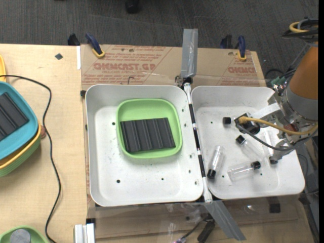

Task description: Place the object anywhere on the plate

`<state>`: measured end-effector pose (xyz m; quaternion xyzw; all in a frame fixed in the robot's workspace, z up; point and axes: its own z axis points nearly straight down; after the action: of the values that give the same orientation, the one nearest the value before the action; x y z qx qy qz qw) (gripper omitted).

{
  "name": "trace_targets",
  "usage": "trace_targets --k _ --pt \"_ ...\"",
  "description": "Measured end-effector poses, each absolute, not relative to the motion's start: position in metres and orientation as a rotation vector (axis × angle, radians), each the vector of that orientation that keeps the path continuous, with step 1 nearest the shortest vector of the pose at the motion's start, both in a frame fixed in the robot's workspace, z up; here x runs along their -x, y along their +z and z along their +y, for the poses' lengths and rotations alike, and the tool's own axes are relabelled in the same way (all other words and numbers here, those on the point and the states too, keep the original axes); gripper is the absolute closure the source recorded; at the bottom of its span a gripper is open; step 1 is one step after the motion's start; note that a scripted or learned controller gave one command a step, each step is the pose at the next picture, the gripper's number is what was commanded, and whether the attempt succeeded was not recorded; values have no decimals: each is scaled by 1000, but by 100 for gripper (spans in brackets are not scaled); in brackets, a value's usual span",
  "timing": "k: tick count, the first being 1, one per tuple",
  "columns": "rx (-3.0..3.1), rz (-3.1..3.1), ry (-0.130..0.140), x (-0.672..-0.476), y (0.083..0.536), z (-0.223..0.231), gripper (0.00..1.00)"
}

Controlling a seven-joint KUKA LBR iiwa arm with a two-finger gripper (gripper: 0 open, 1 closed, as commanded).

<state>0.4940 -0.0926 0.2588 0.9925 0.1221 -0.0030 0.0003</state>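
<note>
Left bin: the shallow white plastic bin [101, 151] is sitting on the left, holding a light green square plate [149, 110] near its upper middle.
Plate: a dark grey ribbed rectangular pad [147, 134] is lying flat inside the plate, covering most of its floor.
Right bin: the second shallow white bin [212, 105] is lying just beside the first, their inner rims touching.
Objects: three clear plastic vials with black caps are resting on the right bin's floor, well apart from the plate. One clear vial [214, 161] is lying near the bin's left wall, cap towards the front. Another [243, 170] is lying nearly level near the front, cap towards the right. A shorter one [241, 140] is sitting in the middle. A small black cap [227, 120] is lying alone further back.
Arm: the grey arm with its orange band [306, 75] is reaching in from the right, trailing yellow and black cables.
Gripper: the two-finger gripper [277, 156] is hanging over the right bin's right side, near the level vial; how it stands I cannot tell.
</note>
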Motion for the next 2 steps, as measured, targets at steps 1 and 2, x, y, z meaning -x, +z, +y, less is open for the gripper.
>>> trace_targets --k 1,2 --pt "-3126 309 -10 -496 244 -147 0" --pt "-3126 320 -9 -477 269 -111 0"
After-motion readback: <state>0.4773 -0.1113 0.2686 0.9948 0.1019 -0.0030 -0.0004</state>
